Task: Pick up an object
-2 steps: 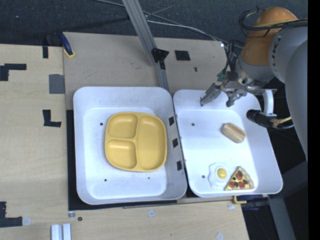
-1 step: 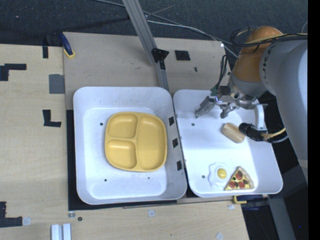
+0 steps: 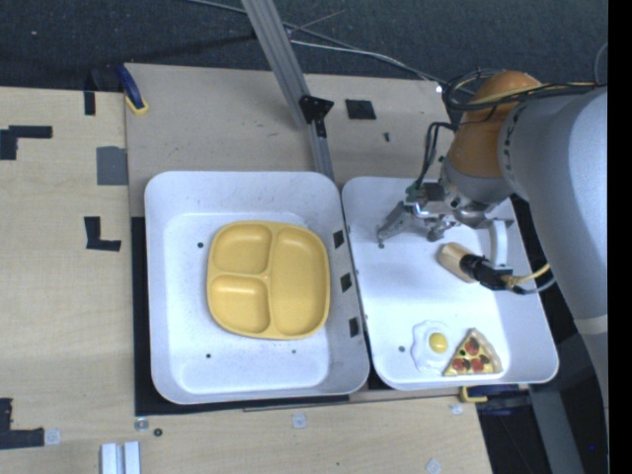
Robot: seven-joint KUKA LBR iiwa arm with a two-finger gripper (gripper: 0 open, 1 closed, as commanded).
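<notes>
Two white bins sit side by side on our wooden bench. We judge the toy fried egg (image 3: 433,344) and pizza slice (image 3: 473,355) in the right bin (image 3: 395,284) light, stiff, best pinched across their edges. Our gripper (image 3: 395,227) hovers well apart, fingers spread, holding nothing. A yellow divided plate (image 3: 268,279) fills the left bin (image 3: 178,265).

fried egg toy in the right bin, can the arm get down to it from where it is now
Probably yes. The fried egg toy lies flat near the front of the right bin, with bare bin floor between it and the pincer. The pizza slice sits close beside it, which could crowd a grasp.
</notes>
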